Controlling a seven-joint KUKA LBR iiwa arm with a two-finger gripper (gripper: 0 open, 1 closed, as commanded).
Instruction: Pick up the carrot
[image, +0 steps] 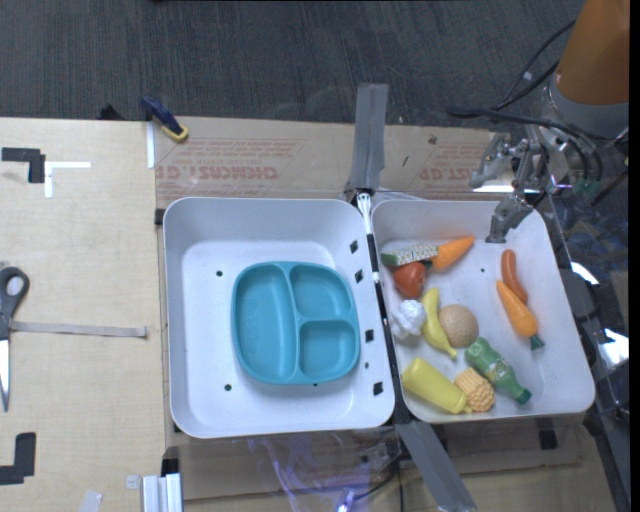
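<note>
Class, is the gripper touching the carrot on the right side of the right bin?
Apart. The camera view shows white bin floor between the gripper and the carrot.

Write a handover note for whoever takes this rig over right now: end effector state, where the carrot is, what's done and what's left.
End effector: above the far right corner of the right bin, nothing seen between its fingers; open or shut cannot be told.
Carrot candidates: one orange piece lies at the far side of the right bin beside the corn cob; another carrot lies along the right wall next to a red sausage-like piece.
Left bin holds the teal divided plate.
Done: arm brought near the bin. Left: descend, grasp a carrot, lift it.
</note>
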